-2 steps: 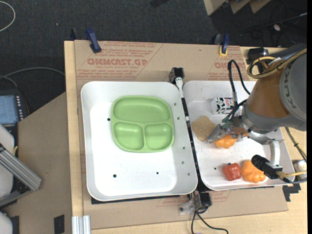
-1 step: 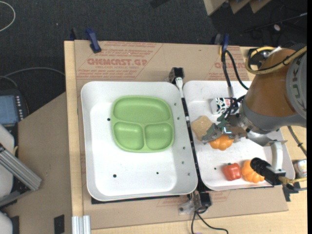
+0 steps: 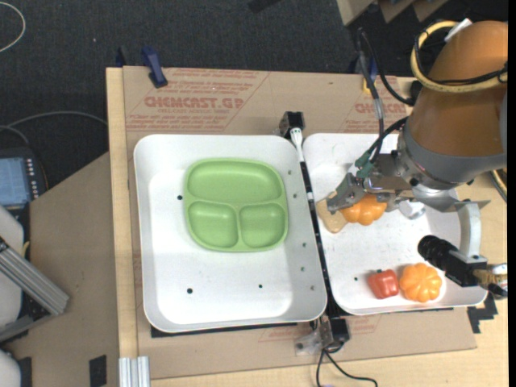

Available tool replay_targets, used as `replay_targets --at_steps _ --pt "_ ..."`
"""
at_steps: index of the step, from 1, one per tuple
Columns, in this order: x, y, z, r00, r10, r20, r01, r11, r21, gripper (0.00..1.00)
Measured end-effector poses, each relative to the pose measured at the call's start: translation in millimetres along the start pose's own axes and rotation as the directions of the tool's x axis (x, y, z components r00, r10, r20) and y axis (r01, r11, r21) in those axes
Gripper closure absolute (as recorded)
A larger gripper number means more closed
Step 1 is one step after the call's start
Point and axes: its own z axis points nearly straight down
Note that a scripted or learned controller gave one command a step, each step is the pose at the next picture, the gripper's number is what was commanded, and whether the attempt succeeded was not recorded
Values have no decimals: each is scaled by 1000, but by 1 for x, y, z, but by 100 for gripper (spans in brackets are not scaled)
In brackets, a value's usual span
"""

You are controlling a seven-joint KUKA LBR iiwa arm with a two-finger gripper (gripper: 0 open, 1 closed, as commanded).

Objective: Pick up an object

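My gripper (image 3: 367, 200) hangs over the left part of the right bin (image 3: 355, 156), near the divider between the bins. An orange-yellow toy fruit (image 3: 364, 211) sits between its grey fingers (image 3: 345, 193), which are shut on it. A pale tan piece (image 3: 330, 217) lies just to the left of the fruit, touching it. A small red pepper (image 3: 384, 283) and an orange pumpkin (image 3: 421, 282) rest side by side at the front of the right bin, well clear of the gripper.
The left bin (image 3: 161, 240) holds a green divided plate (image 3: 236, 204). The arm's orange band and grey wrist (image 3: 459, 95) cover the back right of the right bin. A black part (image 3: 445, 258) juts over that bin's front right corner.
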Motion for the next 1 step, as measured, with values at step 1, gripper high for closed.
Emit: replay_targets --at_steps 1 --pt "91 0 -1 1000 -2 0 2 1000 10 100"
